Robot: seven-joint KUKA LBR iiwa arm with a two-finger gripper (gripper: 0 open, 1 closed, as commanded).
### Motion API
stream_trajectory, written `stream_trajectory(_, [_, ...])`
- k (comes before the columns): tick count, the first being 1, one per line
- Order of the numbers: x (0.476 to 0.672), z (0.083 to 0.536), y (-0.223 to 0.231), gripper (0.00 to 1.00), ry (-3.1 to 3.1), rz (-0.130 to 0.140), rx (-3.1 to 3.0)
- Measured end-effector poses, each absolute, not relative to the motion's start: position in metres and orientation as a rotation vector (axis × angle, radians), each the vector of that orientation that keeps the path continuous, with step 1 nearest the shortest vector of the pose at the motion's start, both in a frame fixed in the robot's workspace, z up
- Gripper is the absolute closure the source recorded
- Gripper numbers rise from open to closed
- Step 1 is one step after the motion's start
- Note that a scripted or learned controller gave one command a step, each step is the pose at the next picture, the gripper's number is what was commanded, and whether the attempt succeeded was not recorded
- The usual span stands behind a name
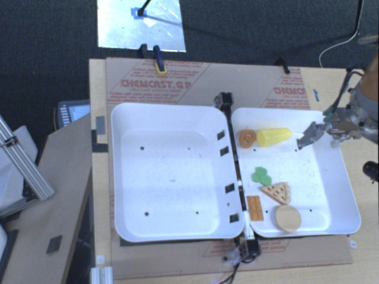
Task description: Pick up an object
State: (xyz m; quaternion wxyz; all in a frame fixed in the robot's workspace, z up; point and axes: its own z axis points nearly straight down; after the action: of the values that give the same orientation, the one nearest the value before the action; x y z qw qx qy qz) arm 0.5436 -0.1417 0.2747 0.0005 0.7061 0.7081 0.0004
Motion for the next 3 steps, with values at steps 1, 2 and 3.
stream_trajectory(1, [0.564, 0.402, -0.184, 0.0, 2.208, 0.011, 2.209])
stream_trajectory(2, [0.496, 0.529, -0.209, 0.0, 2.206, 0.012, 2.211])
stream_trajectory(3, [0.499, 0.532, -0.207, 1.0, 2.222, 0.004, 2.208])
